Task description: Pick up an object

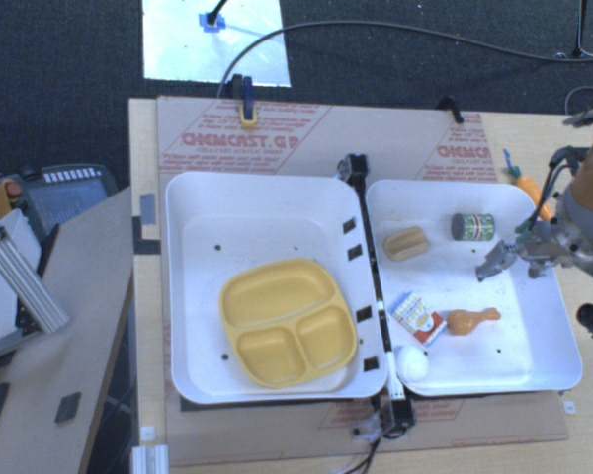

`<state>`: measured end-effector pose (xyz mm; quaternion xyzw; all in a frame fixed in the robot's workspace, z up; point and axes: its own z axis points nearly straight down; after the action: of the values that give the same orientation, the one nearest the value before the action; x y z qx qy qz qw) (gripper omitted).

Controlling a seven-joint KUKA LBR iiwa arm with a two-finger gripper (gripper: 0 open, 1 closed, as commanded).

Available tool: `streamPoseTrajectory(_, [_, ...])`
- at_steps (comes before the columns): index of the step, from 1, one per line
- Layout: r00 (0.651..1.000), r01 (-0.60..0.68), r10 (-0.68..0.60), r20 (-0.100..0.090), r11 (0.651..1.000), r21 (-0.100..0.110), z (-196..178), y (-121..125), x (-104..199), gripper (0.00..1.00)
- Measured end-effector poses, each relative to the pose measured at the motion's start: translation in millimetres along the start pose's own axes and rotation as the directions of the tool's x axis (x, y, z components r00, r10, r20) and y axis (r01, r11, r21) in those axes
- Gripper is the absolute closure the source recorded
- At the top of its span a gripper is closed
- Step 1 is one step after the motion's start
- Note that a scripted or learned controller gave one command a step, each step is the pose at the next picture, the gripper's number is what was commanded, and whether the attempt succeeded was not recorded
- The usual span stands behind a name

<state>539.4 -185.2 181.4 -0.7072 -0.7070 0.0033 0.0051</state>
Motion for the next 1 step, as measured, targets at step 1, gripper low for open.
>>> streamPoseTrajectory(1, [1.0, 0.003, -0.003, 0.003, 1.0, -0.013, -7.2, 3.1, 0.5, 0.0])
